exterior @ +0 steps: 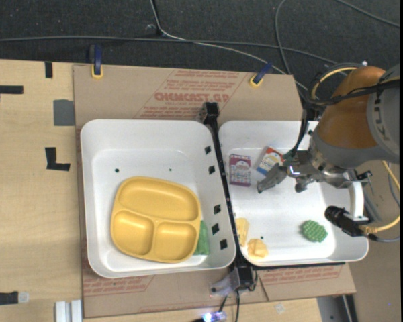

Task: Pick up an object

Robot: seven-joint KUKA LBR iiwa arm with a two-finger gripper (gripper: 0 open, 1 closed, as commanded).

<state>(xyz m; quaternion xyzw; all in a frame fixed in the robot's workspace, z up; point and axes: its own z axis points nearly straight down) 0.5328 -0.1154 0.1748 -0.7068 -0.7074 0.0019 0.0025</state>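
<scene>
A yellow three-compartment plastic tray [156,219] lies in the left white bin [94,180]. In the right white bin [282,253], the gripper [272,178] hangs beside a small pink-and-white packet [240,169], its grasp impossible to judge. Nothing looks lifted yet, so the pick seems undone.

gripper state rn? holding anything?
Gripper: open, holding nothing, over the right bin beside the small snack packet.

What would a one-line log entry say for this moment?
gripper over right bin | near small pink box | nothing seen held | yellow tray in left bin
</scene>
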